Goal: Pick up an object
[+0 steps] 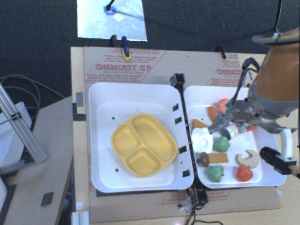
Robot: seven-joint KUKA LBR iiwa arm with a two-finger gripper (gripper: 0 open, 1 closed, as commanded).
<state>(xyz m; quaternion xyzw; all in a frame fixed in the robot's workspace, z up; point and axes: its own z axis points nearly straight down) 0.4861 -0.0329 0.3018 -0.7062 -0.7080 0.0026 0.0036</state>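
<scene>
Hovering over the right bin (pixel 269 179) — pincer (pixel 220 123) grip impossible to tell — above toys.

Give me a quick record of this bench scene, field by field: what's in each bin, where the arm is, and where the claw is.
left bin: one yellow plastic plate with three compartments, lying flat
right bin: small toy foods, among them a green round piece, a green pepper-like piece, a red piece, a white round piece, a tan curved piece
arm: grey and orange, reaching in over the right bin
claw: low over the toy cluster, near the white round piece
held object: none seen
</scene>
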